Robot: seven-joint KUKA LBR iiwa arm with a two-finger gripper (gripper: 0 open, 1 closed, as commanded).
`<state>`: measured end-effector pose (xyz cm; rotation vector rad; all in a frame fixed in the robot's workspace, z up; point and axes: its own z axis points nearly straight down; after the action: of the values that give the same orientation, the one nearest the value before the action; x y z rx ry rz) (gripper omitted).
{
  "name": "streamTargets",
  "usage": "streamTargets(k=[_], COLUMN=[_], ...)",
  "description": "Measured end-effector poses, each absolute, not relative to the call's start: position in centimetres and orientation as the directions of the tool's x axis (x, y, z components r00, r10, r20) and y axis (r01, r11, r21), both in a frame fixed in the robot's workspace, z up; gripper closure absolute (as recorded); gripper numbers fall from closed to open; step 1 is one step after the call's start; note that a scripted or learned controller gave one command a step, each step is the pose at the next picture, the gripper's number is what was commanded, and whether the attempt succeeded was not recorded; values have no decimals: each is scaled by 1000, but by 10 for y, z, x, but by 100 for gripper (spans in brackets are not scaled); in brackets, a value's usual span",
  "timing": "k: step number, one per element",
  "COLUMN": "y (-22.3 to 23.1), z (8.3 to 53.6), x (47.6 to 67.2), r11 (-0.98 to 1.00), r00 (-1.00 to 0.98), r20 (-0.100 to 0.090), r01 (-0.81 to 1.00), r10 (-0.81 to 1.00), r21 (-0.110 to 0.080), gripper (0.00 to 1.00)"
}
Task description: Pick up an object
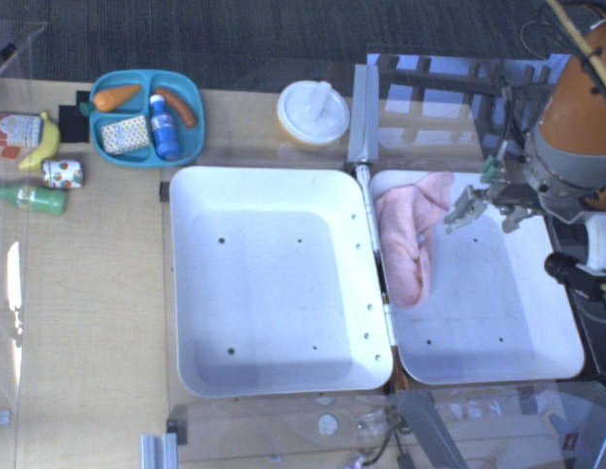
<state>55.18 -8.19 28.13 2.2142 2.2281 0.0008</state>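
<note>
risk: soft crumpled pink cloth point(409, 240) is lying bunched against the left wall of the right-hand shallow white plastic bin point(498, 345); a pinch there is likely catching only a thin fold, or fingertips are hitting the wall
cause: fabric is limp, so it is probably slipping or trailing out on the lift
gripper: grey metal two-finger gripper point(484, 208) is hovering over the bin's upper middle, fingers looking slightly parted, though the view is small here so this is a judgement; nothing is sitting between them
cloth vs gripper: cloth is lying just to the camera-left of the fingertips, its upper edge near them, contact unclear
other bin: left-hand shallow white plastic bin point(274, 281) is sitting alongside
</note>
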Motion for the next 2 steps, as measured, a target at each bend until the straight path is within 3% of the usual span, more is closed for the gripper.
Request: streamTargets(k=[1, 2], y=[-108, -90], z=[103, 91], x=[625, 607], r11=[170, 338], r00=[-170, -338], r20=[0, -9], r01=[985, 941], r10=[985, 941], r21=[0, 14], gripper=[0, 0])
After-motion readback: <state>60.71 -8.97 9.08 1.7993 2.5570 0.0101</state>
